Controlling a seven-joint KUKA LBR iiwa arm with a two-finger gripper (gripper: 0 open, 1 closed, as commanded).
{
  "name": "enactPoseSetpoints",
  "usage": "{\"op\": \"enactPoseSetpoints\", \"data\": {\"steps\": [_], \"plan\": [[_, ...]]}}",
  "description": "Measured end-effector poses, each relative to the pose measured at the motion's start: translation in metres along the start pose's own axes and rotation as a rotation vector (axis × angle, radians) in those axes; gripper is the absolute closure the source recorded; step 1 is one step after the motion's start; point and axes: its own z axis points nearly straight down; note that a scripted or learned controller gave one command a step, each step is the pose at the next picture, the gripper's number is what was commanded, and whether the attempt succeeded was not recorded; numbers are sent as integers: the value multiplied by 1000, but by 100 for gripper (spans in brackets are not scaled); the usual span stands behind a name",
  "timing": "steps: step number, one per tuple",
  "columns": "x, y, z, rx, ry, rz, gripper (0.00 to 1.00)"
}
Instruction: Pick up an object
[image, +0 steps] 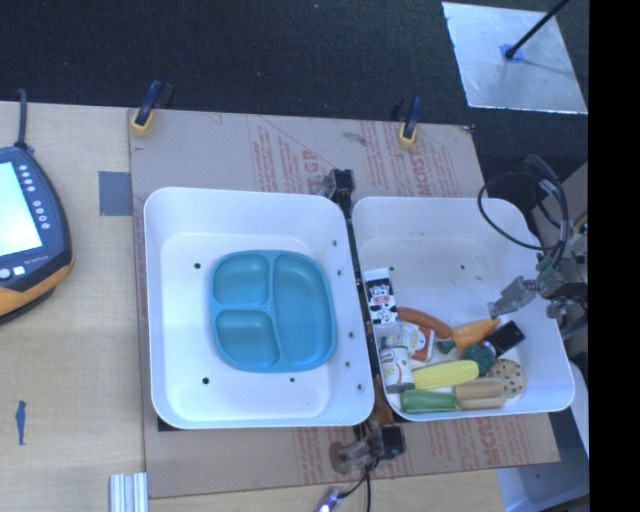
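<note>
The right white bin holds a pile of toy food along its front. In it are a milk carton, a red sausage, an orange carrot, a yellow corn cob, a green vegetable, a tan bun, a cookie and a black block. My gripper reaches in from the right edge, low over the bin's right side. It hangs just above and to the right of the carrot's tip and the black block. Nothing is visibly held in it.
The left white bin holds a blue divided plate. A teach pendant lies on the bench at far left. Yellow clamps pin the cardboard at the back. Black cables loop over the right bin's far corner.
</note>
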Motion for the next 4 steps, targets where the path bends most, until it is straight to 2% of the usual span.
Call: {"op": "enactPoseSetpoints", "data": {"steps": [1, 2, 3, 4], "plan": [[21, 54, 115, 3, -1, -2, 0], [-24, 169, 134, 1, 0, -1, 0], [-24, 57, 138, 2, -1, -1, 0], [-24, 154, 64, -2, -1, 1, 0]]}}
